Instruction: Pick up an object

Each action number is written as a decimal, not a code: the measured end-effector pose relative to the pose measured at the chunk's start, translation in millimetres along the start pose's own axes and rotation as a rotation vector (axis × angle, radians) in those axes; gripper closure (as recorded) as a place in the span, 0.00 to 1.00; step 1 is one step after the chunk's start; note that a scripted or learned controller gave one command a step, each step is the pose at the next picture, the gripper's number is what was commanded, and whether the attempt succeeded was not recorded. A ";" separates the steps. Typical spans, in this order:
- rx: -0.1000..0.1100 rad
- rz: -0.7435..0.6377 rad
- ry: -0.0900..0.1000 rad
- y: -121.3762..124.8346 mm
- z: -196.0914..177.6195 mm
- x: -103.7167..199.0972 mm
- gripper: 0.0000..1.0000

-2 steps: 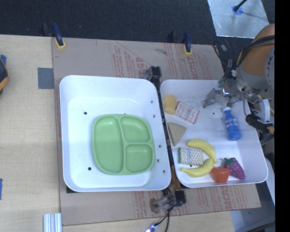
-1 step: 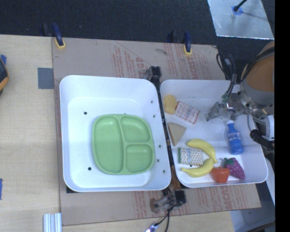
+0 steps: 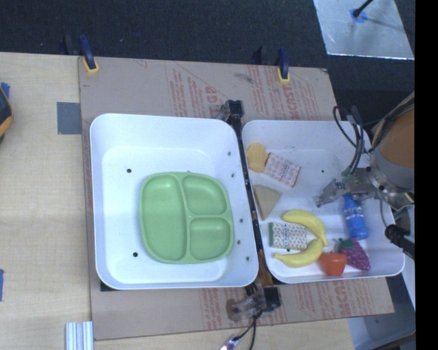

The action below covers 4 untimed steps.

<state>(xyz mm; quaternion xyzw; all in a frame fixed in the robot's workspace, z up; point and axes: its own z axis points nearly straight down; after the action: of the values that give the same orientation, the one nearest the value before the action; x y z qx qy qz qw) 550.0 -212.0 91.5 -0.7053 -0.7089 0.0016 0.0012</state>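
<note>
Just beside the end effector point(image 3: 341, 190), whose grip state cannot be told, lying upright-ish: small blue bottle point(image 3: 355, 218), likely light, stiff, slippery, best gripped mid-body.

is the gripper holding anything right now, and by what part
Cannot be told: the gripper sits right above the blue bottle in the right bin, but no grasp is visible.
</note>
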 end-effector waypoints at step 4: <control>0.000 -0.004 -0.001 -43.5 -10.1 -0.5 1.00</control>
<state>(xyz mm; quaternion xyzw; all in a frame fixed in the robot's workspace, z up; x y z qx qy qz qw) 506.6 -212.7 101.8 -0.7039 -0.7103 0.0019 0.0008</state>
